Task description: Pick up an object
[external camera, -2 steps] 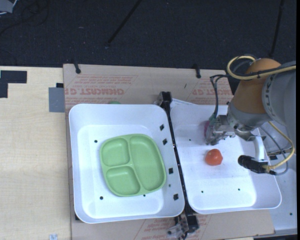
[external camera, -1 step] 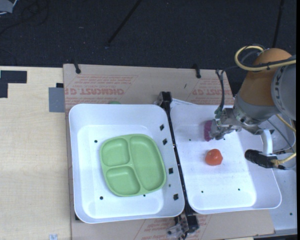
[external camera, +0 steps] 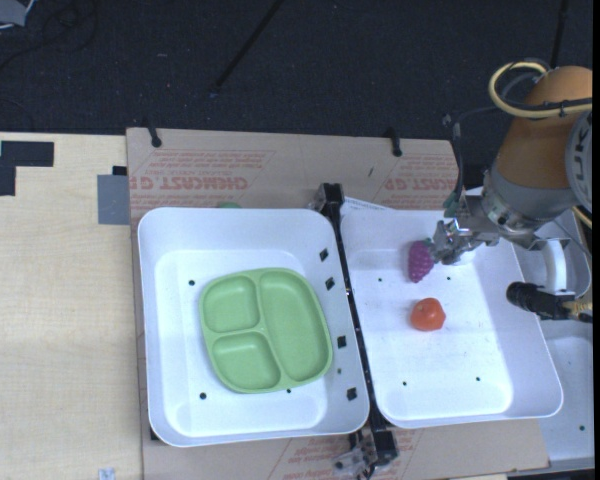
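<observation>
Arm [external camera: 540, 158]: bulbous orange band above a grey wrist section. Yellowish cable loop [external camera: 515, 86] at its top. Thin black cable runs alongside. Gripper [external camera: 448, 245]: small, metallic grey, angular, with dark fittings.

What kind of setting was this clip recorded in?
Most likely a robotics lab bench for pick-up trials: two white bins sit on a board, holding a green divided plate, a purple grape bunch and an orange-red item, with cables on dark flooring behind.
</observation>
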Motion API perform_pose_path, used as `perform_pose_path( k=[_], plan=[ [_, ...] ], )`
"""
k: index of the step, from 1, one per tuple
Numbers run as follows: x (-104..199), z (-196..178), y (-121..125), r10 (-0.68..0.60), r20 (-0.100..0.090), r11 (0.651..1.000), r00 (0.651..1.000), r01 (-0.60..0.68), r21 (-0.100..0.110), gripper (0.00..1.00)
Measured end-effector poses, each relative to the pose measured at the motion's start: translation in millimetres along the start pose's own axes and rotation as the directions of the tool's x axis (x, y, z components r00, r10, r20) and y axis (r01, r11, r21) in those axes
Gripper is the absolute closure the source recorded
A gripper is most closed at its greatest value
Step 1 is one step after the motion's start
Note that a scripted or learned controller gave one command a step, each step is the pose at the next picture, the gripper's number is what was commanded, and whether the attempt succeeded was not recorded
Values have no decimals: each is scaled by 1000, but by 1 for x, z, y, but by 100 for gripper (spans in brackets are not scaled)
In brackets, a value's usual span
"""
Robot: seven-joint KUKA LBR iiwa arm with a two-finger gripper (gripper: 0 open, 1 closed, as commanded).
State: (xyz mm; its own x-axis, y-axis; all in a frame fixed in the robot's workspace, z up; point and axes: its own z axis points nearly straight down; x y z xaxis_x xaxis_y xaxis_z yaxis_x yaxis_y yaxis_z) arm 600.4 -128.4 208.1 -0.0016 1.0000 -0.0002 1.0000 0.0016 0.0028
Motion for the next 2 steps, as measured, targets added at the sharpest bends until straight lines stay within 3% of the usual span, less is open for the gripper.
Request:
perform_pose_path(
  k=[1,2],
  plan=[
    [-1,-53,1,0,1,1000,1000,0,-1,100],
    [57,-52,-13,-2,-3,1000,1000,2,6,100]
  ],
)
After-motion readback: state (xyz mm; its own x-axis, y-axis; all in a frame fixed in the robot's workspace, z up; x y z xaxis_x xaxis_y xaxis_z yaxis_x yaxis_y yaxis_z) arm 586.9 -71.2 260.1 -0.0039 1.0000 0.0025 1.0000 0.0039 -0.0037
